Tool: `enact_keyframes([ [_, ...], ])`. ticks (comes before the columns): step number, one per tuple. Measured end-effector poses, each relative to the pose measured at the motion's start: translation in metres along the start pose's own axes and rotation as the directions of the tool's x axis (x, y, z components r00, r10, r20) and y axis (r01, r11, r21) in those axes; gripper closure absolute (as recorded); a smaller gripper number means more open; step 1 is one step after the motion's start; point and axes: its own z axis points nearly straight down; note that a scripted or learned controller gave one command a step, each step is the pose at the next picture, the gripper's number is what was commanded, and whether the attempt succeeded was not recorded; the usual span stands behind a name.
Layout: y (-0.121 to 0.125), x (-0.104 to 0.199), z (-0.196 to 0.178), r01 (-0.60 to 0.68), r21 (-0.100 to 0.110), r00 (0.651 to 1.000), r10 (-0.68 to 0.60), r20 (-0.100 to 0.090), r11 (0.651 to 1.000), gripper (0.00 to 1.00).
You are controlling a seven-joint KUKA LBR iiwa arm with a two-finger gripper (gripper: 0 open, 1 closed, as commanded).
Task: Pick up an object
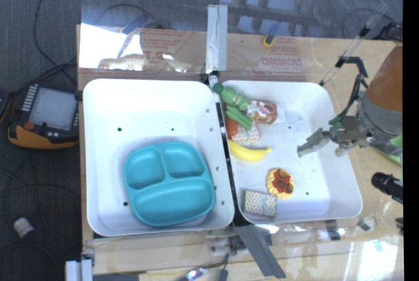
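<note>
Two shallow white bins sit side by side on the bench, touching along a central divider. Nearest the camera, in the left bin, lies a teal compartment plate, with three sections, flat on the bin floor toward the front edge.

At the front of the right bin, a small checkered pouch lies near the front wall. Just behind it rests a round item with red and yellow colouring, which is apart from the pouch. Farther back, a yellow banana lies flat, its left end close to the divider. Behind the banana, a cluster of items sits against the divider: a printed packet, green vegetable pieces and an orange piece (their exact contact points cannot be told apart).

The gripper is over the right half of the right bin, well to the right of the banana and the round item. One finger points left and downward; how far the fingers are parted cannot be determined from this view. No object is visible between them.

The grey arm with its orange band stands at the right edge, above the bin's right wall. Beyond the bins, a cardboard panel lies at the rear of the bench.
</note>
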Motion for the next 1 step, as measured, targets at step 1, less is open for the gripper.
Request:
enact_keyframes([
  [1,-0.0086,0.0467,0.1328,0.079,-0.014,0.997,-0.079,0.004,0.997,0.0],
])
